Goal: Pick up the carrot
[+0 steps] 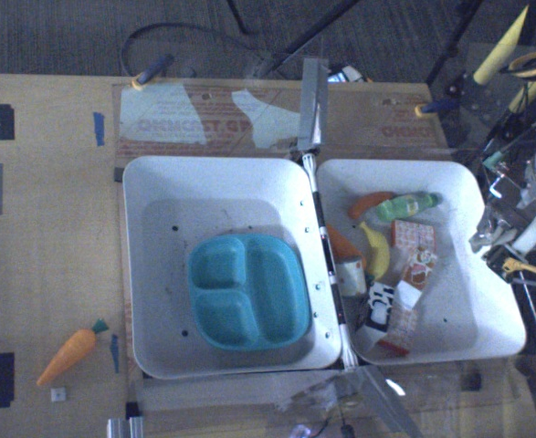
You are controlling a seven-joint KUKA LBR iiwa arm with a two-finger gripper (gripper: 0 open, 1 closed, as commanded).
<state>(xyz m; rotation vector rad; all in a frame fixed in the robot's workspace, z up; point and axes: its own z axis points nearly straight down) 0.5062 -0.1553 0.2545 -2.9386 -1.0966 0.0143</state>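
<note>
While two white bins sit side by side, one carrot (68, 355) lies on the bench left of the left bin (149, 185), well apart from the gripper (498, 235) at the right bin's (468, 179) far edge; its jaws' state is unclear.

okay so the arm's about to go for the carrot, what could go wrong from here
1. The carrot lies on the bench outside both bins, left of the left bin; the gripper sits at the far right edge, so reach may be marginal.
2. Crossing over, the arm could clip bin walls or the blue tray.
3. Orange items in the right bin could be mistaken for the carrot.
</note>
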